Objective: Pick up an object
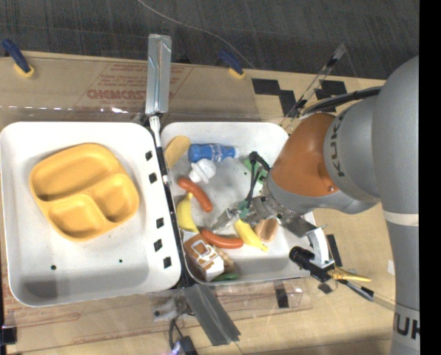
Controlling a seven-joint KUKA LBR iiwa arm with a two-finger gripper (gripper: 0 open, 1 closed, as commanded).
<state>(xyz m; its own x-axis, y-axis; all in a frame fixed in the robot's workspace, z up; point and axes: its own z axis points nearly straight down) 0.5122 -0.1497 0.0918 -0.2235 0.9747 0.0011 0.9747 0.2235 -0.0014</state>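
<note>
**My gripper low in the right bin, among toy food**

I reach in from the right, my grey arm [387, 154] and its orange band covering the right side of the right bin [228, 133]. My gripper [244, 214] sits low over the middle of that bin. Whether it is open or closed, I cannot tell, and I see nothing clearly held.

Just beside my gripper, below and to the right, lies a yellow banana [248, 235], with a red sausage [222, 238] touching its left end. A second sausage [194, 193] lies up and to the left, near a blue bottle [210, 152] by the far wall. A brown box [204, 256] sits in the near left corner.

The left bin [13, 198] holds a yellow divided tray [83, 189], well apart from me.
</note>
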